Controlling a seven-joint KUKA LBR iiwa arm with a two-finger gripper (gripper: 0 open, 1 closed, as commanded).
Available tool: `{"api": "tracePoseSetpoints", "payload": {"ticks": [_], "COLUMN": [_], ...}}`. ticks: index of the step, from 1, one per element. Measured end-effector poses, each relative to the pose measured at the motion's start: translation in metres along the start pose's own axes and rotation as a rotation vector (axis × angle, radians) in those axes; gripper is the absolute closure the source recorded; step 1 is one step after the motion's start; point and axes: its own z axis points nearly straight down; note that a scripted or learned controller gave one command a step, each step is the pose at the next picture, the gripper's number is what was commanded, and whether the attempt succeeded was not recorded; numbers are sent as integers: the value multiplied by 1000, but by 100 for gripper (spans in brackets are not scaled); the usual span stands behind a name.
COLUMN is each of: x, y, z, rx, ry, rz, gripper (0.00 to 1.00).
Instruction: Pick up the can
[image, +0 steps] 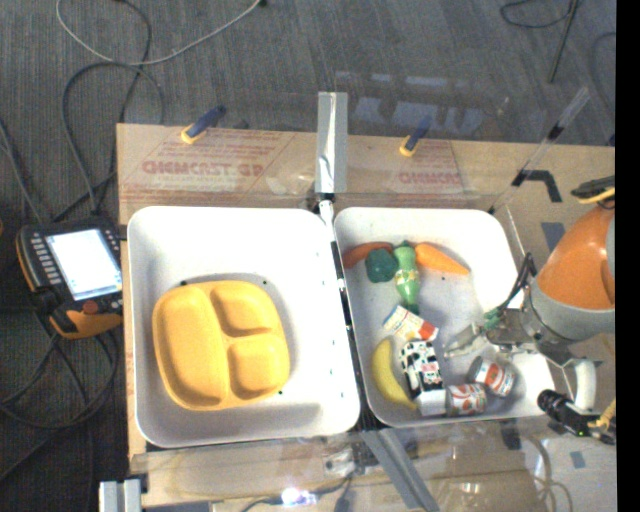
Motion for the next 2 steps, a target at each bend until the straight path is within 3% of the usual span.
{"api": "tracePoseSetpoints", "payload": {"ticks": [1, 2], "x": [-6, -4], "y": [-3, -2], "z": [0, -6], "rx": [4, 5], "ry": [-4, 1], "rz": [-164, -166], "gripper": [0, 100]}}
